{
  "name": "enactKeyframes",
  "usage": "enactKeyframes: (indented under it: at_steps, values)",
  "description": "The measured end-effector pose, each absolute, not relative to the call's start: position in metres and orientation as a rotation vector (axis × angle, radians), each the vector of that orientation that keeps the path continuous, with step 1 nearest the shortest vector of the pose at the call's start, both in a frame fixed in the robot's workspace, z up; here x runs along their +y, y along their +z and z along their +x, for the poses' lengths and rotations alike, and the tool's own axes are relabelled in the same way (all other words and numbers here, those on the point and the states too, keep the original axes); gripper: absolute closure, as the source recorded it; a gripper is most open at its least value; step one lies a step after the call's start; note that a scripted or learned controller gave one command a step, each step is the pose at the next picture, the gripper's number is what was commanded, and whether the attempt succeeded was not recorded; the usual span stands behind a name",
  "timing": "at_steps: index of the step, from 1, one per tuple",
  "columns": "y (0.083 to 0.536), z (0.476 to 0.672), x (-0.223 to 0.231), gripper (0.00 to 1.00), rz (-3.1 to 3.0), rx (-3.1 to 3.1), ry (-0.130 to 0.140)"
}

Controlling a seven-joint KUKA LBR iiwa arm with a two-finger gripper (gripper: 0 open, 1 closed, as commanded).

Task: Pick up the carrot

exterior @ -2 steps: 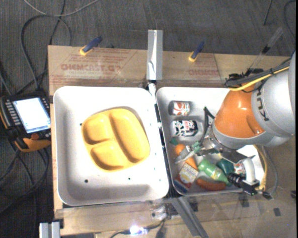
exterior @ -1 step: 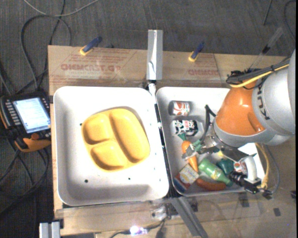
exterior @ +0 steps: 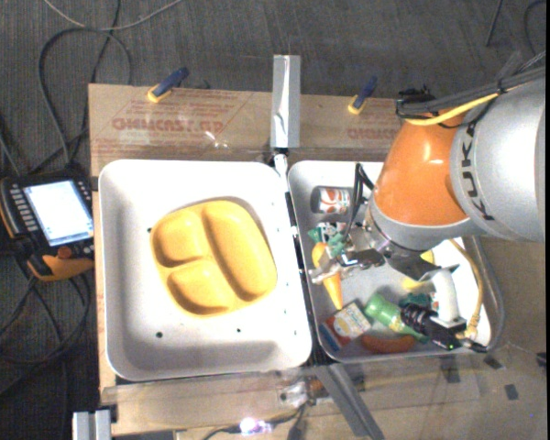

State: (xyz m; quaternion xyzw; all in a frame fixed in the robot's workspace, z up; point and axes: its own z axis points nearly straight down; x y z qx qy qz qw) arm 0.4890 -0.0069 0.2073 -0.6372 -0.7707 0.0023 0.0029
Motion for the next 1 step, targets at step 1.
enactKeyframes:
  at_steps: [1]
  values:
    - [0.1957,0.5072,-0.0079,1.0,-2.238,-2.196,0.009]
